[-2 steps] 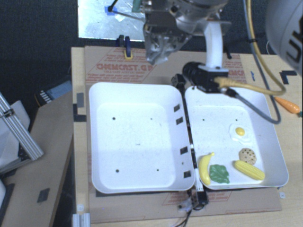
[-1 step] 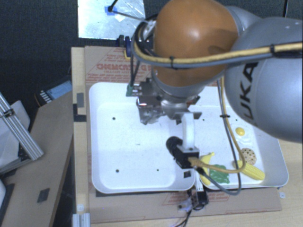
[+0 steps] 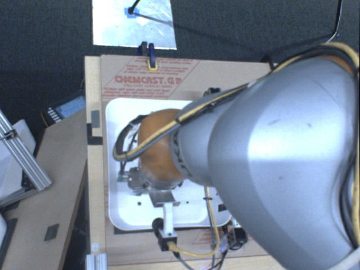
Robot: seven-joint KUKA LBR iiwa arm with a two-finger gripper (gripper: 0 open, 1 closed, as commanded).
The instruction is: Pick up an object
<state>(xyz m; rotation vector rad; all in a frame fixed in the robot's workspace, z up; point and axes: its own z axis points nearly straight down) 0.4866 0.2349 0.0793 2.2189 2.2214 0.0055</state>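
A grey robot arm (image 3: 270,151) reaches down over a white bin (image 3: 114,151) on the bench (image 3: 169,72). Whether its gripper (image 3: 135,179) is spread or pressed together cannot be told.

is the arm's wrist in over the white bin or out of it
In over it: the orange band hangs above the middle of the white bin, inside its rim. How low the wrist reaches, cannot tell.

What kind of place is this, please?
Probably a robotics laboratory or test workshop: a grey robot arm reaches over a white bin on a bench, and aluminium frame rails stand at the left.
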